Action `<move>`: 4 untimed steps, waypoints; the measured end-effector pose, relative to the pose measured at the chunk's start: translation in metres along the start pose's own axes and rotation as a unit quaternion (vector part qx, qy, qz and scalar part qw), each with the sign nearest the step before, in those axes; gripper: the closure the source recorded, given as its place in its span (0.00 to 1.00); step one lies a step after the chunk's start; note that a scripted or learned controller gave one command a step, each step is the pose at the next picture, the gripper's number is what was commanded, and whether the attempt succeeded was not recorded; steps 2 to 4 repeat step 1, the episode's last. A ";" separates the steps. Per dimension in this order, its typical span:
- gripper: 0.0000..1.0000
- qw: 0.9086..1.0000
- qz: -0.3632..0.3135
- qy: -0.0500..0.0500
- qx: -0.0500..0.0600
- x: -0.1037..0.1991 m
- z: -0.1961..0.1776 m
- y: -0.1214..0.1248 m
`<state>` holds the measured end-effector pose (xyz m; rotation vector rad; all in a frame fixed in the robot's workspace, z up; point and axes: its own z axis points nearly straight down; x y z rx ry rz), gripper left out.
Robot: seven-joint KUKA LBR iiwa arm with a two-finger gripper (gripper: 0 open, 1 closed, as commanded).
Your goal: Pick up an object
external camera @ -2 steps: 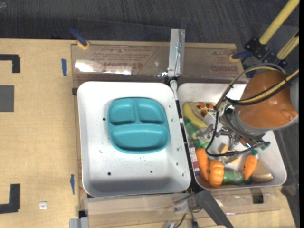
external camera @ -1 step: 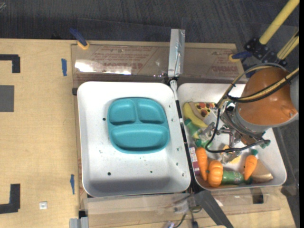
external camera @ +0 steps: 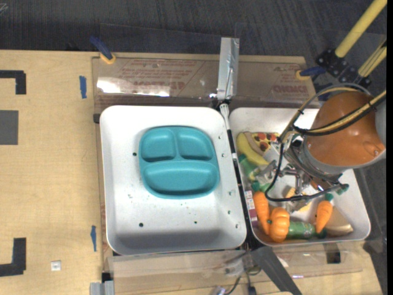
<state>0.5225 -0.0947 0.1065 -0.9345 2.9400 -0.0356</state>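
Printed red lettering appears on the clear plastic sheet (external camera: pixel 147 78) along the top centre of the frame, behind the two bins. A second block of red lettering sits on the same sheet at upper right (external camera: pixel 279 85). Both blocks appear inverted and are too blurred to read. No other text, number or brand is legible.

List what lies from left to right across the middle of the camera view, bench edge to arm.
Wooden bench top → left white bin → teal divided plate → banana → orange carrot → small orange pumpkin → arm's orange band.
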 end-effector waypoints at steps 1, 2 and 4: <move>0.00 0.997 -0.078 0.006 -0.003 -0.008 0.001 -0.013; 0.00 0.997 -0.078 0.006 -0.003 -0.008 0.001 -0.013; 0.00 0.997 -0.078 0.006 -0.003 -0.008 0.001 -0.013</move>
